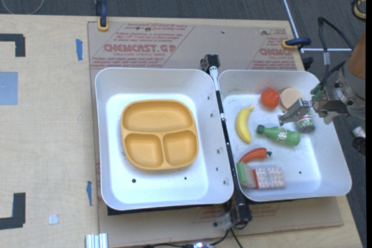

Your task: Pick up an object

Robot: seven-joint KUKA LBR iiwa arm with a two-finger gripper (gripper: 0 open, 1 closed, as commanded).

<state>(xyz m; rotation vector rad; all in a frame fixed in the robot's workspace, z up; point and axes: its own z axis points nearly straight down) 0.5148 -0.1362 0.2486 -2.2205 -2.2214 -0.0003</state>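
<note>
My gripper (306,114) reaches in from the right over the right bin (325,183), near its far right part. It is open, with one grey finger (292,112) slanting left and the other towards the bin's right wall. A small green-labelled can (306,124) lies just below, between the two fingers, resting on the bin floor. A green bottle (280,135) lies on its side right in front of the can. A red tomato (269,98) and a beige round piece (290,97) sit just behind the left finger.
Also in the right bin are a yellow banana (243,124), a red pepper (254,155) and a pink-and-green box (263,177). The left bin (110,130) holds an orange three-compartment plate (159,133). A black divider clamp (210,62) sits between the bins.
</note>
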